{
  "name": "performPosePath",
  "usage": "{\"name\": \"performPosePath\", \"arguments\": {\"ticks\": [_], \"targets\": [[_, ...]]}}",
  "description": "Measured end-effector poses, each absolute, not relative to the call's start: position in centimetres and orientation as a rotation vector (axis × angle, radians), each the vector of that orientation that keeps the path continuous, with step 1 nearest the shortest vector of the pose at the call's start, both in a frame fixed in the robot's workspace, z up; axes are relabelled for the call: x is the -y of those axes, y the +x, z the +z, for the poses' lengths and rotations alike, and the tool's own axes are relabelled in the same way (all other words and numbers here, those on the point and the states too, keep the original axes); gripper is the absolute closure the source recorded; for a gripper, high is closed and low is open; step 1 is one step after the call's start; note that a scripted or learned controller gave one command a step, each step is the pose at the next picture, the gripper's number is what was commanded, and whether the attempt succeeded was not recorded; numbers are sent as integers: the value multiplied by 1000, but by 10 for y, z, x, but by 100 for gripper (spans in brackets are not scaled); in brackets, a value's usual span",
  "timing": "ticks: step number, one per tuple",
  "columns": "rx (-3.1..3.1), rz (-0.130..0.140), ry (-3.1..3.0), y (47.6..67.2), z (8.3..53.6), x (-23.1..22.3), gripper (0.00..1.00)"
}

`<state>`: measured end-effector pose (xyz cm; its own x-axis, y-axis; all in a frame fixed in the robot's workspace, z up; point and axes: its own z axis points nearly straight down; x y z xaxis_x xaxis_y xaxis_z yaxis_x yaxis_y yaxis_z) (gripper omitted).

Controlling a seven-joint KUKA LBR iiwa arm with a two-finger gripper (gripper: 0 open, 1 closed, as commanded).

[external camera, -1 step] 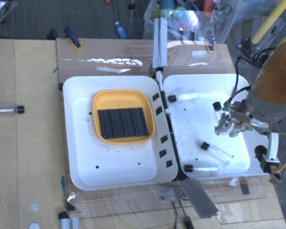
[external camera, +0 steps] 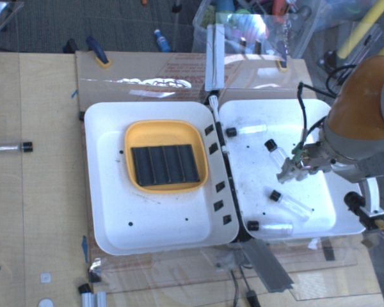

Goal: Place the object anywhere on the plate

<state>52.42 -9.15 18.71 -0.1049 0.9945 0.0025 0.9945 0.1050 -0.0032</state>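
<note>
Glossy white bin [external camera: 115, 229] | yellow squarish plate [external camera: 136, 135], ribbed dark slab [external camera: 164, 165] | 4 clear vials, seemingly.

plate [external camera: 165, 133]: matt yellow plastic; bins [external camera: 109, 190]: smooth white plastic; bench [external camera: 32, 190]: pale wood

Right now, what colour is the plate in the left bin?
Yellow-orange; the plate carries a dark grey ribbed block, seen in the camera view.

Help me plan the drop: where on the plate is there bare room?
The yellow plate is crowded: a dark ribbed block fills its middle. Bare yellow remains along the back edge, above the block, and in narrow strips beside it.
</note>
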Motion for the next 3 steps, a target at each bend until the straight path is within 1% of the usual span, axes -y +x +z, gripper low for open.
{"name": "performPosePath", "arguments": {"ticks": [1, 2, 3], "targets": [[2572, 0, -1798, 517, 202, 69, 100], [2805, -3, -1421, 536, 199, 45, 100], [2967, -3, -1055, 600, 278, 50, 100]]}}
